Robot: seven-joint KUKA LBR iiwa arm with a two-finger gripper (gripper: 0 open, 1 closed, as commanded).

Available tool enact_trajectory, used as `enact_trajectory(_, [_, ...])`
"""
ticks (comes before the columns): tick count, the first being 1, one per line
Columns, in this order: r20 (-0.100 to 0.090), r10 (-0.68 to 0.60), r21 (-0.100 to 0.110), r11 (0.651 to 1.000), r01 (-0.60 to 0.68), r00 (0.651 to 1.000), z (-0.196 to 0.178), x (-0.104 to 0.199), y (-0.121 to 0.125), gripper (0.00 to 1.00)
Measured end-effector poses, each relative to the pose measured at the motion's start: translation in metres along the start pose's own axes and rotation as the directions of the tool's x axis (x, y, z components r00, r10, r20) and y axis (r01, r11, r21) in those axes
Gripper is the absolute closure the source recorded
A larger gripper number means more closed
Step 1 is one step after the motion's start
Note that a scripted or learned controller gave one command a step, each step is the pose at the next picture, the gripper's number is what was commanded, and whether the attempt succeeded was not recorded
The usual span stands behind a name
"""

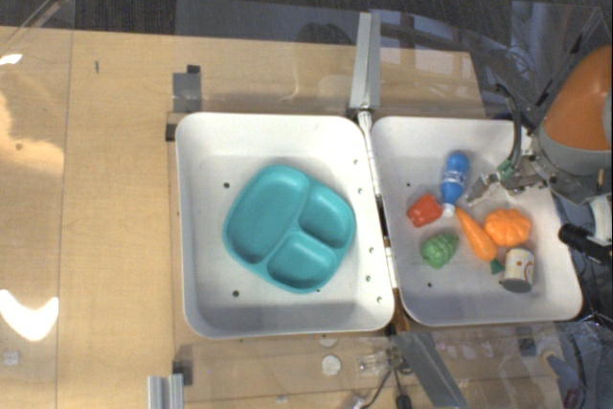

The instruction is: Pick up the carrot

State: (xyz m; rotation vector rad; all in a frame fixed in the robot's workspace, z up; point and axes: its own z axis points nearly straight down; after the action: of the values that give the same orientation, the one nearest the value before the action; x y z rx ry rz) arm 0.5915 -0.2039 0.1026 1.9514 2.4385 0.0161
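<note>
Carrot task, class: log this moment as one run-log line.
carrot: right bin, beside pumpkin | gripper: above carrot, not holding | left bin: teal tray

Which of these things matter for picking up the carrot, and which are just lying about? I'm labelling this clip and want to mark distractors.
Belongs to the job:
carrot, in the right bin
gripper, at that bin's upper right

Just lying about:
blue bottle
red piece
green piece
orange pumpkin
small can
teal tray, in the left bin
</note>
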Motion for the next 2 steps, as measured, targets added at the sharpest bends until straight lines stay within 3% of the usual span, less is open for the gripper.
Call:
enact_trajectory(1, [-0.002,-0.175,0.004,0.985,0.175,0.985,0.01,0.065,-0.037,0.0])
enact_trajectory(2, [0.0,-0.128,0.003,0.992,0.128,0.992,0.009,0.019,-0.097,0.0])
